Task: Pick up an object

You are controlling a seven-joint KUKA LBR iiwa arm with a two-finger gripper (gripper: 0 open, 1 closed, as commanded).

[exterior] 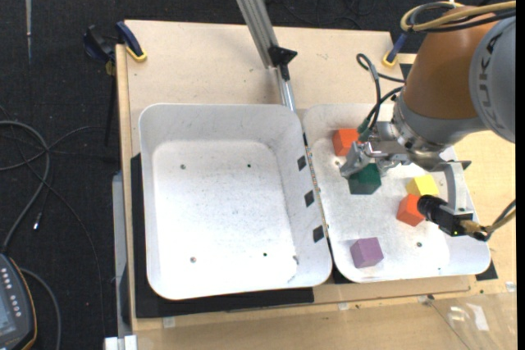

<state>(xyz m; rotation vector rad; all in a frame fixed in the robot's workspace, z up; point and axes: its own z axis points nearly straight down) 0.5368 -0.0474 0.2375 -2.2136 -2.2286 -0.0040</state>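
In the right bin [459,262] lie several small blocks: a dark green one [365,179], an orange one [344,141] behind it, a yellow one [423,187], another orange one [409,211] and a purple one [367,252] near the front. My gripper [361,162] hangs low over the bin, right at the top edge of the green block, with the orange block just behind it. The arm's grey and orange wrist covers the bin's back right part. Whether the green block sits between the fingers is not clear.
The left bin [164,127] lies beside the right one, with a row of black clips along the shared rim [310,197]. A slanted metal pole [250,0] reaches down to the bins' back edge. Cables run from the wrist over the right bin's right side.
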